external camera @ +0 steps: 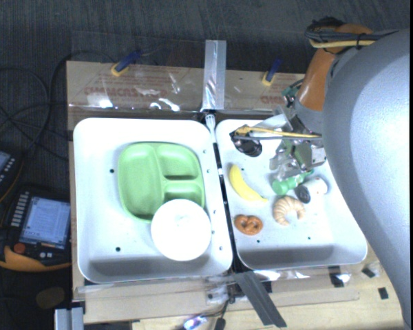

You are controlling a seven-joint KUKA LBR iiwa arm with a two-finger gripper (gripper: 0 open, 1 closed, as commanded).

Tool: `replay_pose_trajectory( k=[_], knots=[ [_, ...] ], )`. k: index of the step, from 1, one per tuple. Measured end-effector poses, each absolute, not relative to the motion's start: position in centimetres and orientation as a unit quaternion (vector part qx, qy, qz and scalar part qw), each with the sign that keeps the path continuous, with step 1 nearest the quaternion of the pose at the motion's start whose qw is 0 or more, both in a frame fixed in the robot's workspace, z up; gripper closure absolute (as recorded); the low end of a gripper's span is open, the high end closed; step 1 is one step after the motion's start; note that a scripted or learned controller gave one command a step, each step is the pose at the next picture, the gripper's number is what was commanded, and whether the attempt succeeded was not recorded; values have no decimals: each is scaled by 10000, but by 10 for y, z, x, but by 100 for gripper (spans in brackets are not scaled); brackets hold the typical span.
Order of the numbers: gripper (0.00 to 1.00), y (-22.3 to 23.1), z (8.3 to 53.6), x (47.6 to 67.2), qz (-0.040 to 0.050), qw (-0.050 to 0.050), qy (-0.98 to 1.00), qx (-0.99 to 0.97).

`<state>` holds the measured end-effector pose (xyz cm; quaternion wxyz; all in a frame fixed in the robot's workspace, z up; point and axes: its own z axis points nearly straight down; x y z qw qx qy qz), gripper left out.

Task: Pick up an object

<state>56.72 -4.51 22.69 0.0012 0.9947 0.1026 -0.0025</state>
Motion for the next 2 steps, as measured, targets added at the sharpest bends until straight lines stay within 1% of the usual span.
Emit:
replay_pose_trajectory(
  k=[1, 2],
  knots=[
    [100, -11, 281, 549, -22, 3, 3943, 9190],
    [100, -44, 283, 489, -24, -5, 4797, 8774]
  ],
)
